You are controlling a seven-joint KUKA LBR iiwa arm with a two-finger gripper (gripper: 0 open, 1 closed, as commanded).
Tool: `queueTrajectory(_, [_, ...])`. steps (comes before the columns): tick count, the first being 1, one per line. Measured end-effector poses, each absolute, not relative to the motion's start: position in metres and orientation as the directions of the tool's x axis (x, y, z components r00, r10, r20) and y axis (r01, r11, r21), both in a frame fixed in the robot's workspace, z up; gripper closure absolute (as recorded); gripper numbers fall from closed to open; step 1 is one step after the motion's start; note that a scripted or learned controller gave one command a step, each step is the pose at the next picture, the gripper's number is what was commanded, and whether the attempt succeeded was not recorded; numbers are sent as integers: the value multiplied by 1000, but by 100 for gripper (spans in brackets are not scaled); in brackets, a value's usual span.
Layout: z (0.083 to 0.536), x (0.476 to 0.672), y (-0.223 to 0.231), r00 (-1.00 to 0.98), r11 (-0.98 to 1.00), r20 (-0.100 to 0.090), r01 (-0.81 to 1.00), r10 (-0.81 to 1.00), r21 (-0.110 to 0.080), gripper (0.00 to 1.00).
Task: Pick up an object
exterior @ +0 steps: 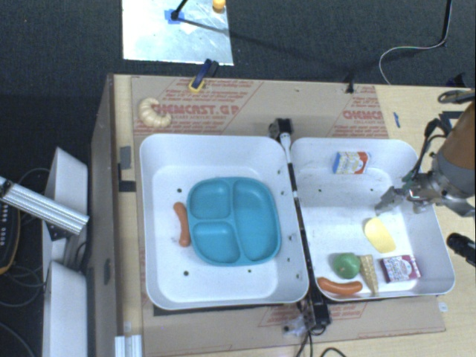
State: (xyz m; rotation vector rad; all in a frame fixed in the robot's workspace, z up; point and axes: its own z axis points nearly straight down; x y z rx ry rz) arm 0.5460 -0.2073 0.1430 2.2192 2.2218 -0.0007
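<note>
Bench [223,110] of printed board on dark floor, bearing two white bins side by side. Left bin [160,162]: blue divided plate [233,220] at centre, sausage [182,224] just beside it at 9 o'clock. Right bin [320,162]: small carton [349,162] at 12 o'clock, yellow piece [379,234], green ball [345,265], cone [369,274], second sausage [339,287], red packet [399,268] toward 5 o'clock. Gripper [400,198] at 3 o'clock, fingers spread, nothing between them, above yellow piece
</note>
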Motion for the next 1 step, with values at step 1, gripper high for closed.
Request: queueTrajectory(1, [154, 547, -207, -3, 3, -2, 1000, 1000, 4, 100])
